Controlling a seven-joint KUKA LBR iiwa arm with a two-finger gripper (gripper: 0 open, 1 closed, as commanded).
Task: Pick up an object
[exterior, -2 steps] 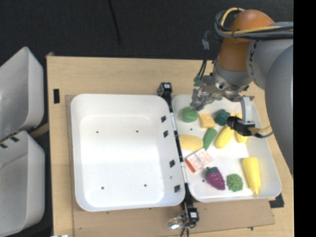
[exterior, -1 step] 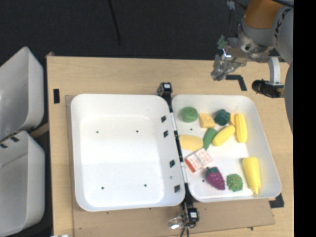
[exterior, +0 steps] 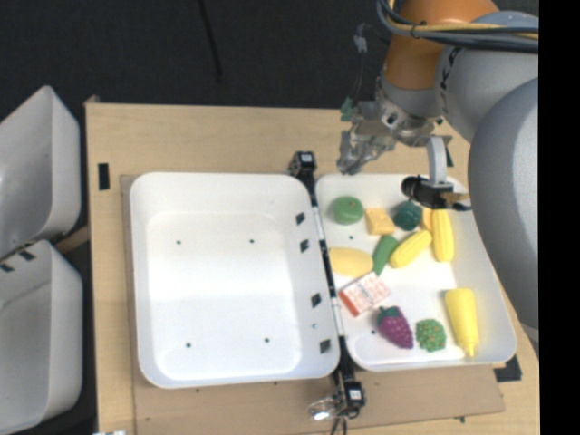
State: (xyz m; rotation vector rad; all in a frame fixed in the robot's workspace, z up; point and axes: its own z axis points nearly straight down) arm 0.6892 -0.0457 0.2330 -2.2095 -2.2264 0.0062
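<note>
Jaws unreadable: whether they stand open or shut cannot be told, and nothing shows between them.
Gripper (exterior: 352,163) hangs over the right bin's (exterior: 494,347) far left corner, near the green round piece (exterior: 346,210) (no long axis). By the near right corner a yellow corn cob (exterior: 462,319) lies lengthwise along the right edge.

no writing can be read anywhere from here. the small red and white packet (exterior: 364,294) in the right bin (exterior: 494,284) carries some print on its face, but it is too small and blurred to make out any word or number. the black clips (exterior: 302,162) along the bins' edges show no legible marks either.
</note>
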